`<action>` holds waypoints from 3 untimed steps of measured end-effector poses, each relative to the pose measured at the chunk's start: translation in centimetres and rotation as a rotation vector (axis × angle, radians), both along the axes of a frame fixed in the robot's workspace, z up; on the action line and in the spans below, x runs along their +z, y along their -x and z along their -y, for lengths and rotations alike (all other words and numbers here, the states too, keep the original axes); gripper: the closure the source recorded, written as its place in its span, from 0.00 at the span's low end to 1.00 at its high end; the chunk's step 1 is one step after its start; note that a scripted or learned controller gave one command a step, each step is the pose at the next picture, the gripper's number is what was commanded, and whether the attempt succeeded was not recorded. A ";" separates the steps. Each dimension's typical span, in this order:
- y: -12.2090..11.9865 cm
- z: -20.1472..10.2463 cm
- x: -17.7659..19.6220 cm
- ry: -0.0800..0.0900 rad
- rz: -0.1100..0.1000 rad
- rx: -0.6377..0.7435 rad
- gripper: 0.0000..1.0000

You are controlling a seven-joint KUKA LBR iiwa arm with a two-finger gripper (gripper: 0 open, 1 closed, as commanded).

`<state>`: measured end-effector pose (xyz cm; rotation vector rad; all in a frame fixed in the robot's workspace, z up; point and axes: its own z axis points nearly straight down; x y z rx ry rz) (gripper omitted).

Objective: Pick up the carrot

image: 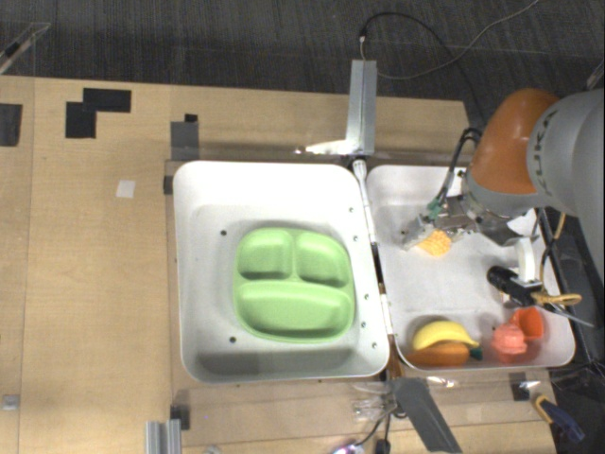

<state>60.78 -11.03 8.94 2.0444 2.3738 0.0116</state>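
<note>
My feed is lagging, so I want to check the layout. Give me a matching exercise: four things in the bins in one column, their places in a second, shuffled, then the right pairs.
Things:
1. green plate
2. banana
3. carrot
4. yellow corn piece

Places:
A. upper part of the right bin, just below the gripper
B. middle of the left bin
C. right bin's near edge, just under the banana
D. near end of the right bin, resting above the carrot

Pairs: 1-B, 2-D, 3-C, 4-A
</note>
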 end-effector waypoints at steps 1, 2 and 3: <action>-0.2 -0.1 1.2 -0.001 0.007 0.000 1.00; -0.8 -0.8 0.0 0.003 0.000 0.222 1.00; -4.3 -7.7 9.8 0.001 -0.003 0.203 1.00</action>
